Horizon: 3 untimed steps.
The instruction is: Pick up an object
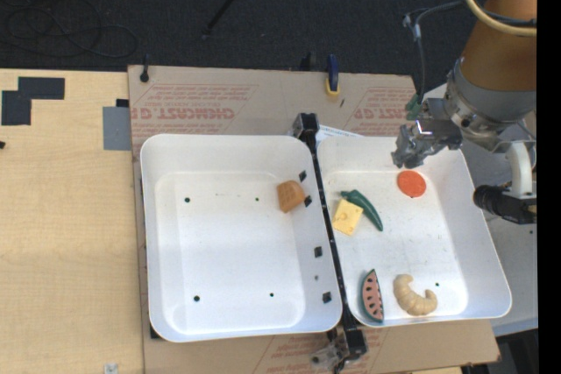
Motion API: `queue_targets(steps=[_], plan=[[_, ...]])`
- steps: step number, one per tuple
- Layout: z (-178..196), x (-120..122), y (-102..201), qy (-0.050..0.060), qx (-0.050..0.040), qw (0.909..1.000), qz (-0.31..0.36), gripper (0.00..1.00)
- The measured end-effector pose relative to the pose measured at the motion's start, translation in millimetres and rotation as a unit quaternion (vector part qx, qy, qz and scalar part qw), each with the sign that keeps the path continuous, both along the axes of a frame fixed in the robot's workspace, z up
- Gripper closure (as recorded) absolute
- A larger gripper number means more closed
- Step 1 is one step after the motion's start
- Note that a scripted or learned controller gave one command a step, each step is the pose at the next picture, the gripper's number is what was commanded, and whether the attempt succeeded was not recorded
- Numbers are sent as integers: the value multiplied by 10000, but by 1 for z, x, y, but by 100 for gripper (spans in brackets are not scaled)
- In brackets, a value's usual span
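Camera view first. Step in hand?

Reply: Approach, most likely. End effector (410, 150) poised over the far end of the right bin (478, 263), just beside a flat orange-red disc (411, 183). Spread or pressed together? Cannot tell from this slant. No sign of anything pinched, so pick-up judged not yet done.

Asked: Next move, then?

Reply: Probably a short shift toward the disc, then straight down. Calls for care, being so thin and flat against the smooth white floor, with little edge to catch. Easier choices nearby, perhaps: a yellow wedge (347, 217), blocky with clean corners, touching a curved green pepper (364, 208), glossy and tapered. Crowded together, though, so hard to take one without nudging the other.

Asked: Anything else worth noting?

Reply: Near the front rim, a watermelon slice (373, 296), half-round with a green rind and dark seeds, just beside a pale tan crescent (414, 295) – plump and rounded, well apart from the disc. Over in the left bin (219, 267), a lone brown chunk (291, 195), rough-looking, close to the dividing wall. Underneath both bins, cardboard on a light wooden surface (70, 232).
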<state>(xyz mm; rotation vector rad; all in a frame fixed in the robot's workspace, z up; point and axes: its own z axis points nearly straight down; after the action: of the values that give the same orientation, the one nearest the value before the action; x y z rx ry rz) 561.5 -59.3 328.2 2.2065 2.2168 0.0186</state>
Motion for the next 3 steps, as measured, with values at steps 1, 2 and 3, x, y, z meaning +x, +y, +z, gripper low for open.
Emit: queue_targets(steps=[1, 2, 3], plan=[[-83, -52, 41, 159, 19, 9999, -6, 100], [-145, -89, 55, 160, 16, 9999, -21, 100], [-98, -84, 10, 87, -1, 10000, -39, 100]])
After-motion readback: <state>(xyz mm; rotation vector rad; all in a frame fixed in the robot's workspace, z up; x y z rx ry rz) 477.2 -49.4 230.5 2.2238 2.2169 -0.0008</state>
